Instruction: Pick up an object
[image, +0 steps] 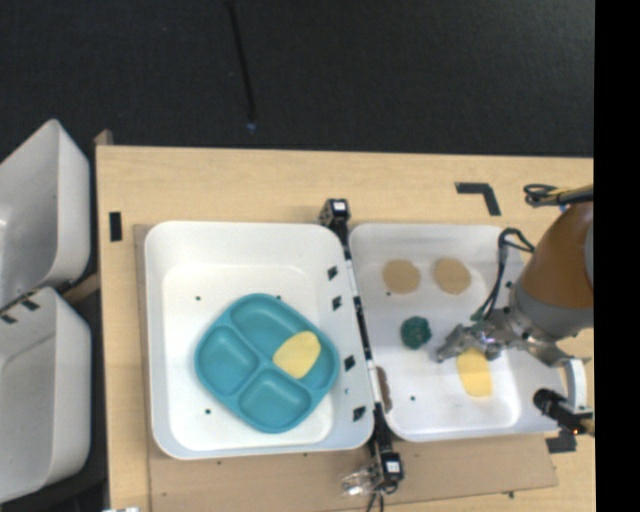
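In the right bin (430, 420) lie a dark green lump (416, 331), a yellow block (476, 376) and two tan discs (402, 276) (452, 274). My gripper (466, 343) hangs low over this bin, between the green lump and the yellow block, right above the block's upper edge. Its grey fingers point left toward the lump. Nothing shows between them. In the left bin (180, 260) a blue divided plate (264, 362) carries a pale yellow piece (297, 354) in its right compartment.
The arm with its orange band (562, 262) covers the right bin's right side. A black cable (500, 270) loops by the wrist. White boxes (35, 300) stand off the bench at the left. Black clips (336, 212) mark the seam between the bins.
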